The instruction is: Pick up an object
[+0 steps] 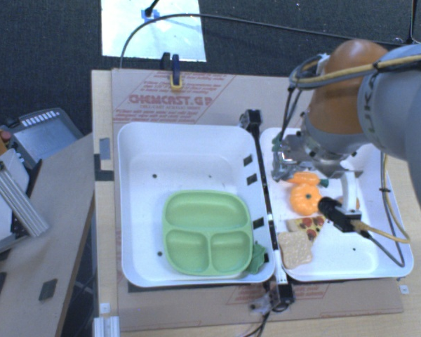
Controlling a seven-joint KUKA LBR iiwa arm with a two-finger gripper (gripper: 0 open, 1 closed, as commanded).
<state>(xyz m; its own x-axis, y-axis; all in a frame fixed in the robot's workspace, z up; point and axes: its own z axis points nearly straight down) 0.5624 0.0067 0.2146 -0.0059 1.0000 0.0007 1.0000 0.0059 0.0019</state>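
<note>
In the right bin [337, 262], an orange pumpkin-shaped toy [304, 200] lies near the bin's left side. A second orange piece [306, 179] sits just behind it, partly under the wrist. A small pizza slice [308, 223] and a tan slice of bread [295, 248] lie in front of them. My gripper [283, 161] hangs low over the back left of this bin, just left of the orange pieces and close to the bin's left wall. The view does not show anything between its tips.
The left bin [147, 188] holds a green divided plate [205, 232], and a small green leafy item [259, 256] sits at the plate's right corner. A black divider [261, 181] runs between the bins. The right bin's floor is bare at the front right.
</note>
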